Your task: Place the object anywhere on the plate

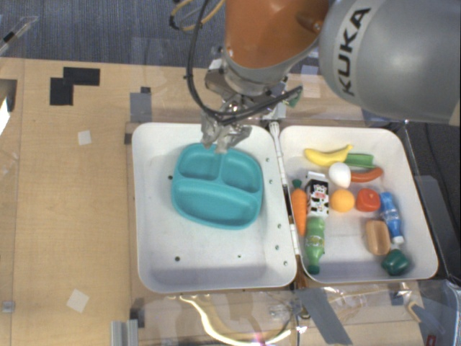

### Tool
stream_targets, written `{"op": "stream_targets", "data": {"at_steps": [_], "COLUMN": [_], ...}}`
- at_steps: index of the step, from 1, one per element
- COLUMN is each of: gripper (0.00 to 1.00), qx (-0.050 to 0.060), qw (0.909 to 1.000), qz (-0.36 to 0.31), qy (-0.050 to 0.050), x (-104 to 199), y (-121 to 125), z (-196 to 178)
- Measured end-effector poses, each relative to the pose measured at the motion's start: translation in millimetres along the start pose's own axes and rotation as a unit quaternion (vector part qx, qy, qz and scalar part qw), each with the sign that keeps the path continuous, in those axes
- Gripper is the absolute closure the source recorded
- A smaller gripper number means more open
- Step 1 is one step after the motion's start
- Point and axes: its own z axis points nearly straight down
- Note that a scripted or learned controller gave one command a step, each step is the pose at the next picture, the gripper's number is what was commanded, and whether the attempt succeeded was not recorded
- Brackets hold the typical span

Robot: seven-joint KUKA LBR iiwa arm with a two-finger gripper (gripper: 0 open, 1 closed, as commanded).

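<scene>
Arm: grey KUKA with orange band, reaching in from the right; its gripper (pixel 225 137) hangs over the far edge of the plate. No item is visible between its tips, and whether they stand apart or together cannot be told at this angle.

Surface (pixel 65 215): pale wood, carrying two shallow white bins side by side.

Left bin (pixel 216 269): holds the plate (pixel 216 189), teal, divided into compartments, lying flat near the bin's middle with nothing on it.

Right bin (pixel 418 215): holds the candidate objects, all toy food and, by judgement, light, stiff plastic with smooth, somewhat slippery skins (none looks fragile).
- Green bottle (pixel 314 238): lying lengthwise by the dividing wall; take it across its narrow body.
- Carrot (pixel 299 205): tucked against the dividing wall, awkward to reach from that side.
- Banana (pixel 325 155): curved, at the far end; grip across the middle of the curve.
- Milk carton (pixel 318 195): flat faces, likely the surest hold.
- Blue bottle (pixel 390 217): slim, near the right wall.
- Bread roll (pixel 377 236): rounded, grip across its short width.
- Orange (pixel 343 201) and egg (pixel 339 174): round, liable to roll or squirt out of a pinch.

Status: the task's object appears not yet chosen; everything sits in the right bin, well apart from the plate.
</scene>
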Motion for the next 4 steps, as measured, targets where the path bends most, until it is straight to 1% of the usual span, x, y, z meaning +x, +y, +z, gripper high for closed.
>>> {"op": "stream_targets", "data": {"at_steps": [1, 2, 3, 4], "gripper": [1.00, 1.00, 1.00, 1.00], "qx": [0.000, 0.002, 0.004, 0.005], "qw": [1.0000, 0.9904, 0.9949, 0.9996], "qz": [0.002, 0.138, 0.101, -0.027], "qy": [0.000, 0.000, -0.003, 0.000], "x": [-19.8, 7.4, -6.1, 72.1], "y": [38.7, 85.6, 87.7, 34.1], "z": [83.6, 137.8, 99.1, 110.0]}}
